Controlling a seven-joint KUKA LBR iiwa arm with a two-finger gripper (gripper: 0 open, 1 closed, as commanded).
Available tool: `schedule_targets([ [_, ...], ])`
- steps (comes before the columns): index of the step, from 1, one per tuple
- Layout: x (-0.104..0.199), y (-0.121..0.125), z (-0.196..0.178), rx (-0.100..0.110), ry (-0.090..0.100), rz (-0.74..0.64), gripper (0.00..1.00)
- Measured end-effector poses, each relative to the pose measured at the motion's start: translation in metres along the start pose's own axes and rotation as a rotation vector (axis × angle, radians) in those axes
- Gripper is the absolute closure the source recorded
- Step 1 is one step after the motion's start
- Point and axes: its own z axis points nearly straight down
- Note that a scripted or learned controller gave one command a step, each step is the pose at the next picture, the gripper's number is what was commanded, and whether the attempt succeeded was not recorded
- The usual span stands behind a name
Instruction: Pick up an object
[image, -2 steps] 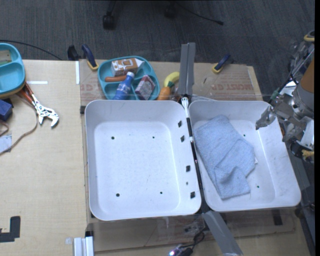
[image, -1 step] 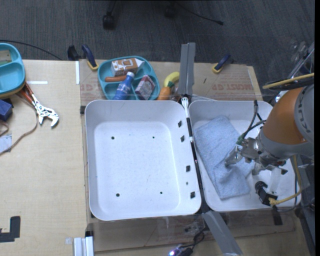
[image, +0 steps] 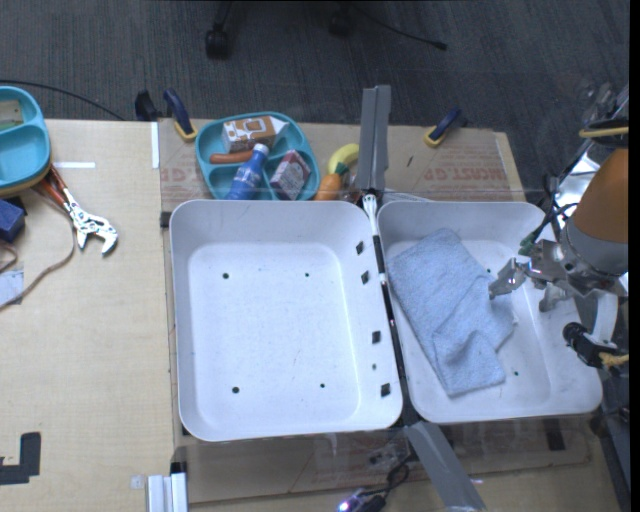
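We count two shallow white bins side by side on the surface: the left bin bare inside, the right bin holding the one thing there is to pick — a grey towel, loosely folded and lying on a slant from the bin's upper left toward its lower middle. It lies flat and slack, which we judge is simply how cloth settles when dropped, and it gives a raised fold along its right edge. The gripper hangs over the right bin beside that right edge, at the end of the arm reaching in from the right; we take it to be placed there to come down on the fold. Nothing sits between the fingers, and whether they are spread or closed we cannot tell — they are too small and cluttered here. Beyond the bins lies one teal tray of small goods, there perhaps as spare stock, with a banana beside it. Far left rest one wrench and another teal dish, both well apart from the work.
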Motion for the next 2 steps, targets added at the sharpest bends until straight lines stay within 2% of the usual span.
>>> schedule_targets([
  [1, 0.012, -0.058, -0.08, 0.002, -0.005, 0.109, 0.0],
  [2, 0.088, -0.075, 0.005, 0.004, -0.005, 0.097, 0.0],
])
